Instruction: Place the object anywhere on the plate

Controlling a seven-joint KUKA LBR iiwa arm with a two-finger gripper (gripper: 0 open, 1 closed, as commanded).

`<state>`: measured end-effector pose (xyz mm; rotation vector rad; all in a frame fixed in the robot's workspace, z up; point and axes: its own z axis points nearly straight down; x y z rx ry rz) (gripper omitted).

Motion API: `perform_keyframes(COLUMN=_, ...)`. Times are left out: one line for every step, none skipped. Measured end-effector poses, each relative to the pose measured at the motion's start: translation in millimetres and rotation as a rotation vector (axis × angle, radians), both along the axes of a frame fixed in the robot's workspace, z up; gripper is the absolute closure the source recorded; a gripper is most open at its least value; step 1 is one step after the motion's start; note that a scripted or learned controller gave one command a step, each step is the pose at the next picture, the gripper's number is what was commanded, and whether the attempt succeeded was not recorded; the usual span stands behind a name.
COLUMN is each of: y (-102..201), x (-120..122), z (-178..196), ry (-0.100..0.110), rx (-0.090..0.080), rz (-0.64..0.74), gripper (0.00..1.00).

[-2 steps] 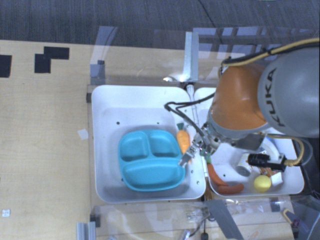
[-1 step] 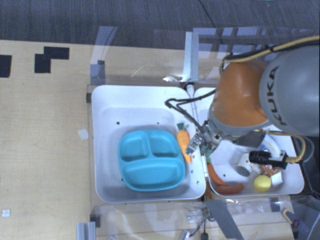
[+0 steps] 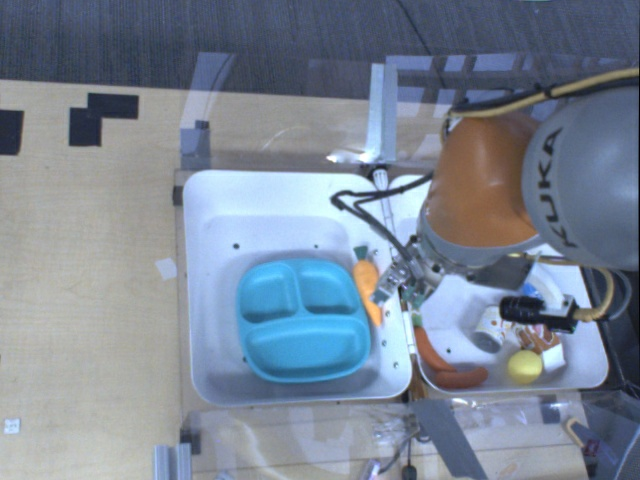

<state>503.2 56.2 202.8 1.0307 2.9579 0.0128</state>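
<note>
A blue divided plate (image 3: pixel 300 328) lies in the left white bin (image 3: pixel 212 268). An orange carrot (image 3: pixel 368 290) with a green top sits just off the plate's right rim, pointing down along it. My gripper (image 3: pixel 398 280) hangs at the wall between the two bins, right beside the carrot. The wrist hides much of the gripper, so whether it grips the carrot is unclear.
The right bin (image 3: pixel 592 370) holds a red sausage (image 3: pixel 447 365) near its front left corner, a yellow lemon (image 3: pixel 524 366), and some small white and brown items (image 3: pixel 545 342) behind the lemon. The arm covers the back of that bin.
</note>
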Motion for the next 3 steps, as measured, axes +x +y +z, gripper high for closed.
perform_keyframes(y=0.0, x=0.0, z=0.0, ry=0.0, rx=0.0, rz=0.0, gripper=0.0)
perform_keyframes(y=0.1, x=0.0, z=0.0, ry=0.0, rx=0.0, rz=0.0, gripper=0.0)
perform_keyframes(y=0.1, x=0.0, z=0.0, ry=0.0, rx=0.0, rz=0.0, gripper=0.0)
